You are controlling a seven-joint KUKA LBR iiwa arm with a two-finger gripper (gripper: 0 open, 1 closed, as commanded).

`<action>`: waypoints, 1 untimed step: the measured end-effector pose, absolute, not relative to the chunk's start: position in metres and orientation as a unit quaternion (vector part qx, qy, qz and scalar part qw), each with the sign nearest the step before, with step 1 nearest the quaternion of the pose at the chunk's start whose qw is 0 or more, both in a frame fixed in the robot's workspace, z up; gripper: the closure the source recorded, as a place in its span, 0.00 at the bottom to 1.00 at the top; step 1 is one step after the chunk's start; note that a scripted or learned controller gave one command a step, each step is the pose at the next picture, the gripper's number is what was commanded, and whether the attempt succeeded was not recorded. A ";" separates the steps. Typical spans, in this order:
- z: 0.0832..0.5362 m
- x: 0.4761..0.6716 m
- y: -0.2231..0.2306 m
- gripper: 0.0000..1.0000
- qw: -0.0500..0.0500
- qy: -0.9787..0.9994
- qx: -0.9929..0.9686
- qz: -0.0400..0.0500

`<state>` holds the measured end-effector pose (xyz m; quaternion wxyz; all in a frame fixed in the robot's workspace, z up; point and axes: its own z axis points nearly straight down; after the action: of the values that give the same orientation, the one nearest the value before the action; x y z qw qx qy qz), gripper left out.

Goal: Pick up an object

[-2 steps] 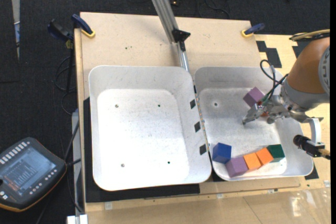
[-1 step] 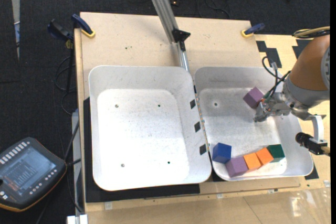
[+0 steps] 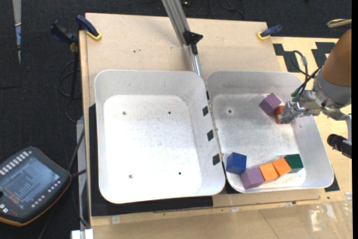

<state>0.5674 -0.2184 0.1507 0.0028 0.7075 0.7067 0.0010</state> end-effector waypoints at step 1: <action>0.195 0.574 -0.219 1.00 0.003 0.708 0.706 0.001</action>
<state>0.5738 -0.2193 0.1949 0.0034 0.7063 0.7080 0.0012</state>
